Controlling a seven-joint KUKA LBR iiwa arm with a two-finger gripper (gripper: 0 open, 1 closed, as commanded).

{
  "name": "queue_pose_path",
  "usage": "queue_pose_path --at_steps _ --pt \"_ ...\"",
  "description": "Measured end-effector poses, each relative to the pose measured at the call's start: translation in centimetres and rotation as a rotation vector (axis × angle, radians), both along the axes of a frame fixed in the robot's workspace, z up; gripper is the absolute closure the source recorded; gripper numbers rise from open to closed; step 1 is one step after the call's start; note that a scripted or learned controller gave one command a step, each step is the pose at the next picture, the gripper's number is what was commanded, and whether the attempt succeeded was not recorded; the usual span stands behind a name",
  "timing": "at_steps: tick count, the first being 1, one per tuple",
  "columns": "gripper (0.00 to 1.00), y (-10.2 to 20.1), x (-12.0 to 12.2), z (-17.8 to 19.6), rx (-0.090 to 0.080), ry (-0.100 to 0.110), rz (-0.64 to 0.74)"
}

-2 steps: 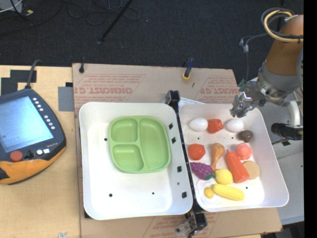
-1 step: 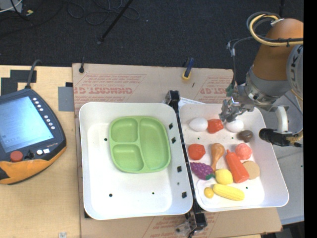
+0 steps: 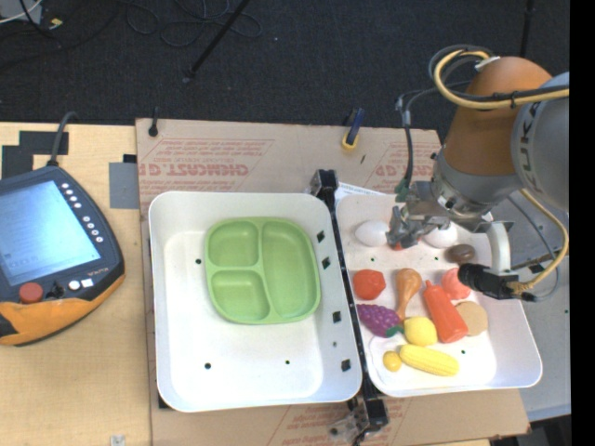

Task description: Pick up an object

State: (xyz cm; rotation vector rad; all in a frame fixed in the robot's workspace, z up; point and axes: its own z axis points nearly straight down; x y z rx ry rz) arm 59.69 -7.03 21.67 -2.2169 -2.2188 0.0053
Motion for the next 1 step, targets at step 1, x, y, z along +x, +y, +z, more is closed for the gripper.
queue_pose_path --at_steps 1 --pt "1.00 4.62 -3.40 -0.25 0.001 0.002 0.002"
